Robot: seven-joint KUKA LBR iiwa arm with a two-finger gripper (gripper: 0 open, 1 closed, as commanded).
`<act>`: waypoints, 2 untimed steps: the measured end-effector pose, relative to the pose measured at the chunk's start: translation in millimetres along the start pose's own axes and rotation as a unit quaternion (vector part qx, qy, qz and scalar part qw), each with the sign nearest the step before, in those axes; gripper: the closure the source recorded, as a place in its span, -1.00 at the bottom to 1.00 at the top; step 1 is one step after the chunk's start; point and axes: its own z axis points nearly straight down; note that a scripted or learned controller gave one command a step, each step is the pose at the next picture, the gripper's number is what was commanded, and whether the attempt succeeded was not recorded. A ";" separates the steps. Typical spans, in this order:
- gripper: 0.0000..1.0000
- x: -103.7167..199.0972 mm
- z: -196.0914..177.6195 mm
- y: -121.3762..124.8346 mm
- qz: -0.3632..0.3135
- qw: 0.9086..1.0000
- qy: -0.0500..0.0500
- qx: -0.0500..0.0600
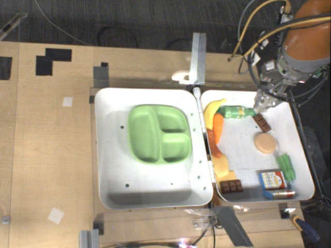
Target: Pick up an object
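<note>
My gripper [261, 103] hangs low over the back of the right bin [301, 138], under the orange band of the arm [307, 27]. It is right at the right end of a green bottle [235, 111] that lies on its side. A small brown chocolate piece [261, 122] lies just in front of the gripper. A round tan cookie [266, 143] sits a little nearer the front. I see nothing lifted off the bin floor.
A yellow banana [211, 111], an orange carrot [216, 133] and a chocolate bar [230, 186] lie along the right bin's left side. A green pod [286, 167] and a small box [272, 179] sit front right. The left bin [111, 133] holds a green divided plate [158, 133].
</note>
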 end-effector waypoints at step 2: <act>1.00 26.5 1.0 36.2 -0.204 0.979 -0.002 0.003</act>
